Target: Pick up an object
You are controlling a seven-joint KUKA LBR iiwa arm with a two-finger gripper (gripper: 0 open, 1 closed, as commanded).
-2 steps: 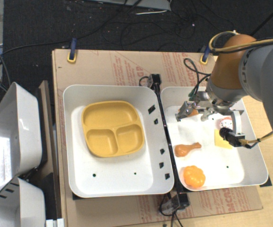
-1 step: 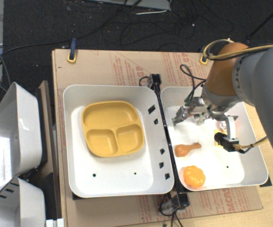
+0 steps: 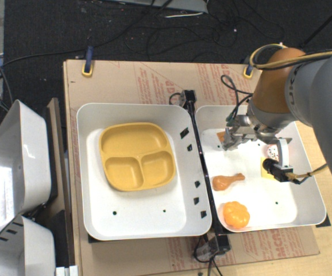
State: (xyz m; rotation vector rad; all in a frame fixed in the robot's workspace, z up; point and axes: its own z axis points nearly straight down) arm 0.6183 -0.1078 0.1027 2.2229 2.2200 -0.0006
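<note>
Approach step: gripper (image 3: 230, 142) low in the right bin (image 3: 309, 211), near its back-left corner; cannot tell its state, nothing seen held; toy drumstick (image 3: 228, 180) and orange pepper-like toy (image 3: 236, 214) lie nearer the front; next move needs descent squarely over one object.

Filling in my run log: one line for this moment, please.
gripper: above right bin, near far wall | orange pepper, drumstick: lying loose
</note>
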